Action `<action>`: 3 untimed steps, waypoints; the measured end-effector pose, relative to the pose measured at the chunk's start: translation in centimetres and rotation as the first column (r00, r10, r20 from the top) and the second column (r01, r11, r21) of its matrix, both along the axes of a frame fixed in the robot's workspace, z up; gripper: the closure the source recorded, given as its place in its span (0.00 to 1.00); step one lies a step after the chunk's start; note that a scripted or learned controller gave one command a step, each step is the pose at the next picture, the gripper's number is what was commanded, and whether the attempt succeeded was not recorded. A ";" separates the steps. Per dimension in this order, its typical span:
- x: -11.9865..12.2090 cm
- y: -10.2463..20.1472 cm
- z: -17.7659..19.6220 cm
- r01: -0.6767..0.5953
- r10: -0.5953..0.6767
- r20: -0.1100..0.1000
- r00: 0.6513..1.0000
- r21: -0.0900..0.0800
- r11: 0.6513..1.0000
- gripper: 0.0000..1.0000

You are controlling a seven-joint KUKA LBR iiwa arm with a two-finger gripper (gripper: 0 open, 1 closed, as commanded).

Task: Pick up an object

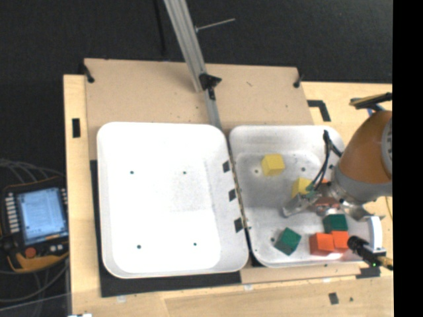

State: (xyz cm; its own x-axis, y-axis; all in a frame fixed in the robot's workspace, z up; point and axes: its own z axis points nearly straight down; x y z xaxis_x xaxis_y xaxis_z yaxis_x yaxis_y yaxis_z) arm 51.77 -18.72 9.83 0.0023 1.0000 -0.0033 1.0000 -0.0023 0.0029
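Leave the left bin [162,197] out of the plan and work in the right bin [264,140], home to every candidate. Taken from its left side:

- **Green block** [287,241]: low by the near wall, lying apart from the others, with bare floor around it.
- **Yellow cube** [272,164]: farther back, likewise free-standing and probably an easy target.
- **Second yellow piece** [303,185]: just right of the cube, close against the gripper [299,205] and partly hidden by it. Impossible to say whether touching or merely beside.

Cannot tell whether the gripper is spread or pressed together, and cannot see anything pinched in it. Treat the pick as not yet made.

Further right, a dark green block [336,223] and an orange block [324,243] crowd together under the grey and orange arm [363,167], near the near-right corner. Avoid these, judging by the tight spacing and the closeness of the wall.

To do the step well:

- Commit to one target, most likely the nearby yellow piece.
- Centre directly above it and square up to its flat faces.
- Descend straight, close evenly, then lift slowly.
- Confirm the piece between the gripper's tips before moving off.
- Watch for nudging it sideways toward the cube instead of catching it.
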 end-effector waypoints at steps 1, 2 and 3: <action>0.2 -0.1 1.2 0.008 -0.008 0.005 1.000 0.001 1.000 1.00; -0.6 0.0 6.4 0.006 -0.006 0.004 1.000 0.001 1.000 1.00; 0.0 0.1 10.9 -0.006 0.006 0.005 1.000 0.001 1.000 1.00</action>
